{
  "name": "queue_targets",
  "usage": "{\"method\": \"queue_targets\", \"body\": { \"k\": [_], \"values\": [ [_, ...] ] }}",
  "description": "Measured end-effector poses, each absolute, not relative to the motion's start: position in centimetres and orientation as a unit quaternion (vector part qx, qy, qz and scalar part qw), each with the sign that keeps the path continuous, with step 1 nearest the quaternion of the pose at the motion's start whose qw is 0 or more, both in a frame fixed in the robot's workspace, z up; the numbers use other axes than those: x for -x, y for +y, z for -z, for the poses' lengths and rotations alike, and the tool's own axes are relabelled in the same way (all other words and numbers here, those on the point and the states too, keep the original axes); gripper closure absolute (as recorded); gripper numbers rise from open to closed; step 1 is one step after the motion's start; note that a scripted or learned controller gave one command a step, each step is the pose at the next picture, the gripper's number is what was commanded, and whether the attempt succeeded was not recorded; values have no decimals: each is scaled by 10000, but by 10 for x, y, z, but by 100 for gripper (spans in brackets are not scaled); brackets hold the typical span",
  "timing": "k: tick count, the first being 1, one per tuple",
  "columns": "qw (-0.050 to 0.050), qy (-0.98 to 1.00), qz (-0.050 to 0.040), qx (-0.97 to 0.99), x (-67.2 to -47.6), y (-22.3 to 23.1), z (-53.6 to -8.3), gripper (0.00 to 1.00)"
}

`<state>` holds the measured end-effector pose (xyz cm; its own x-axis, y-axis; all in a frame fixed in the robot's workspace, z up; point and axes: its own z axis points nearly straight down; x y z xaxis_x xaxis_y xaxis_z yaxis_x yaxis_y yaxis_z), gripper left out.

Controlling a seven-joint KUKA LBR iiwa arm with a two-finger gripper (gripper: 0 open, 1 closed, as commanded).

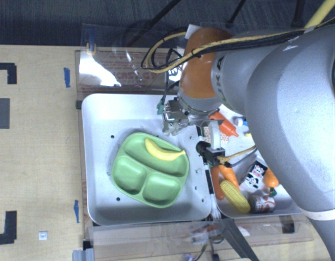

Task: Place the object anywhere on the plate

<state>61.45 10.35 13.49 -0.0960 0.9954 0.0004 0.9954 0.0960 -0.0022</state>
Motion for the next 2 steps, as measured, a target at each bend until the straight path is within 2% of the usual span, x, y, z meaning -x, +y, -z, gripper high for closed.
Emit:
{"method": "queue_targets", "body": {
  "k": [1,2],
  "values": [
    [11,-7491,-7,6624,-551,87,-184,100],
    [10,-7491,-6,6624,-551,87,-184,0]
  ]
}}
